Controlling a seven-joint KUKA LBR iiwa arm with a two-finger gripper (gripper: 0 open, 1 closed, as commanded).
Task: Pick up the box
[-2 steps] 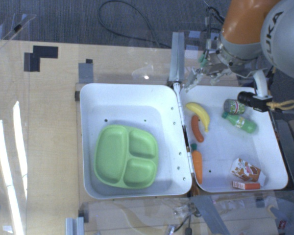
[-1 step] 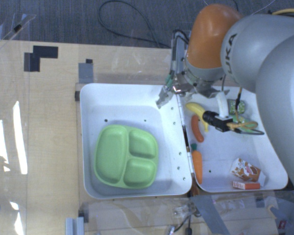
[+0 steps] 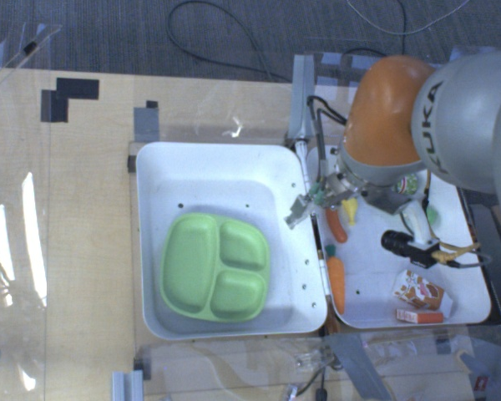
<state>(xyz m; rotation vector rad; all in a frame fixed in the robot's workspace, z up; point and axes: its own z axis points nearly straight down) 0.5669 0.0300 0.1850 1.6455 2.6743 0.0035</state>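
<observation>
Gripper (image 3: 311, 200) hangs over the right bin's (image 3: 372, 276) left rim; open or closed, I cannot tell. Box (image 3: 417, 291) lies near that bin's front right corner. It is likely light, crushable card, so grip it gently across its flat sides.

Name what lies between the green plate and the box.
In the camera view, an orange carrot lies between the green plate and the box, by the left wall of the right bin.
</observation>
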